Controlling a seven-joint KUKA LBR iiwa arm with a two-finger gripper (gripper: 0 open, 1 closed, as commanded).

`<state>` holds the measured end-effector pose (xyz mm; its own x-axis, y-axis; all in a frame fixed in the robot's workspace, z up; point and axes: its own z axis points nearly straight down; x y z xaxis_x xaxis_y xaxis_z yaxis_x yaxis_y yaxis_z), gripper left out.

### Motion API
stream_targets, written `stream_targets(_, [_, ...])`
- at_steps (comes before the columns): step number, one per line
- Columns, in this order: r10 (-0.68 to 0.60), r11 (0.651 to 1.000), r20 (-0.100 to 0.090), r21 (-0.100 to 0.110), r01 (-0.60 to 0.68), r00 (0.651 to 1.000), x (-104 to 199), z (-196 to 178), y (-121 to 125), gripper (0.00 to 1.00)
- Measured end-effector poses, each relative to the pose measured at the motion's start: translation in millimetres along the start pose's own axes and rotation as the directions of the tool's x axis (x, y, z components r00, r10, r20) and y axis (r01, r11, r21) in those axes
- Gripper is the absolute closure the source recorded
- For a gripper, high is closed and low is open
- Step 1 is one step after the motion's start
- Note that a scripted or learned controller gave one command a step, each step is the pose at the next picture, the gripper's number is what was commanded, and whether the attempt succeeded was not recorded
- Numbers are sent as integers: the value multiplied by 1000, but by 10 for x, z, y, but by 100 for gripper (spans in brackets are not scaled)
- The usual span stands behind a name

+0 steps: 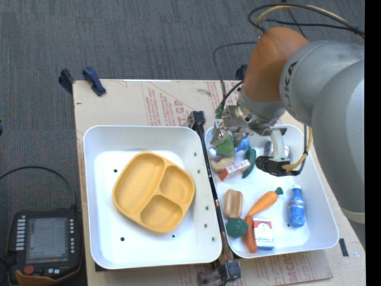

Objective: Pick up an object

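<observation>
My gripper (222, 134) hangs low over the far left corner of the right bin (324, 210). Right under it lies a green and tan toy (225, 148). A blue piece (242, 143) and a dark green pod (250, 159) sit just to its right. In front of them lies a red and white packet (236, 170). Toward the front of the bin I see a tan bread piece (233, 203), an orange carrot (264, 202), a blue bottle (296, 207), a green broccoli (236, 226) and a red and white box (264, 232).
The left bin (95, 159) holds a yellow divided plate (154, 190). The grey arm (321, 94) crosses the right bin's far right side. Blue clamps (92, 79) sit at the board's far left corner. A pendant (41, 243) lies on the floor at the lower left.
</observation>
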<state>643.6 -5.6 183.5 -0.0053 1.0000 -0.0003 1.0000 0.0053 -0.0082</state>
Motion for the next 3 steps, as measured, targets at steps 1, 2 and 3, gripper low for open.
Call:
stream_targets(1, [-1, 1000, 0, -3, 1, 1000, 315, -536, 6, 100])
stream_targets(2, [-8, 1000, 1, 5, 8, 1000, 317, -590, 8, 100])
stream_targets(3, [-15, 1000, 2, 12, 15, 1000, 323, -649, 13, 100])
